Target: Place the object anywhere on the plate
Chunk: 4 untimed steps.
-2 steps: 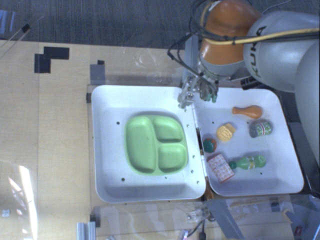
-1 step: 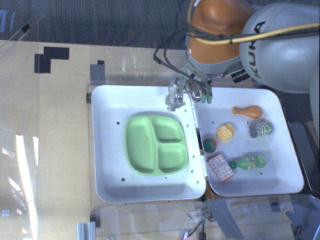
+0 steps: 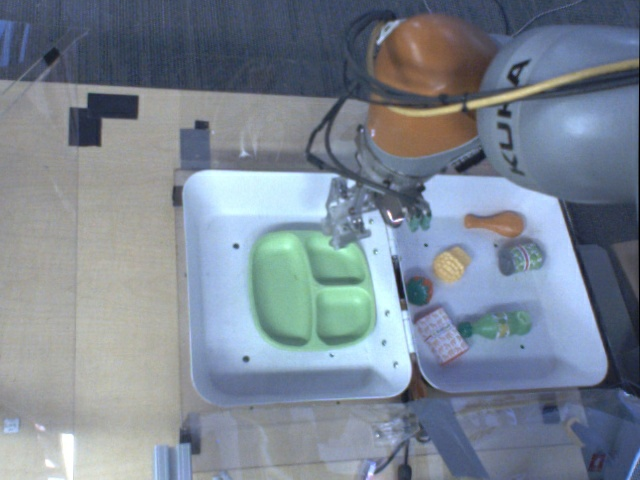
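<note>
The green plate (image 3: 312,288), a rounded tray with 3 compartments, lies mid-floor in the left bin (image 3: 215,298) with bare white floor on every side, while the gripper (image 3: 347,218) hangs over its upper right corner, its opening impossible to judge, beneath the arm (image 3: 560,108) lettered KUKA.

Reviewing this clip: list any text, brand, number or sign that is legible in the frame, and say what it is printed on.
"KUKA": black letters running down the grey arm housing, partly cut by a yellow cable.
Can: label too blurred to read.
Red-and-white packet: print too small to read.
Green bottle: label unreadable.
</note>
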Available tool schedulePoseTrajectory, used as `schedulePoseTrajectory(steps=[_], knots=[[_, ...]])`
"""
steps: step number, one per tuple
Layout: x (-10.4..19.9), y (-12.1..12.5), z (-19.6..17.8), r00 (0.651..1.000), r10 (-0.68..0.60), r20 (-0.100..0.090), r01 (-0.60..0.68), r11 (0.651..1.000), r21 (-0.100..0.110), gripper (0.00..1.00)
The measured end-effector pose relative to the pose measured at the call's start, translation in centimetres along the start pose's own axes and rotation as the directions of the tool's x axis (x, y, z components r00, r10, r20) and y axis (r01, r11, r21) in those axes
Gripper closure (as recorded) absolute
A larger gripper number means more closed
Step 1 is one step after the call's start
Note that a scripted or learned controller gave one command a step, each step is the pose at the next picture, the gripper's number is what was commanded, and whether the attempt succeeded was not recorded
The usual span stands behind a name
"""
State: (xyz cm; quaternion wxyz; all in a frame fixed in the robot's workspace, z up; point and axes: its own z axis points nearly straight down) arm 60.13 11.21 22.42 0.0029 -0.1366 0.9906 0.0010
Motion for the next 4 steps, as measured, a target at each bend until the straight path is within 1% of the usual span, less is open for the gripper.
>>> schedulePoseTrajectory(steps=[1, 2, 3, 4], knots=[[0.0, 0.0, 0.0, 1.000, 0.001, 0.000, -0.001, 1.000, 0.000, 0.00], [-0.3, 0.1, -1.1, 1.000, 0.003, 0.007, -0.003, 1.000, -0.002, 1.00], [0.9, -2.7, 3.3, 0.979, -0.204, 0.000, 0.204, 0.979, 0.000, 1.00], [0.9, -2.7, 3.3, 0.979, -0.204, 0.000, 0.204, 0.979, 0.000, 0.00]])
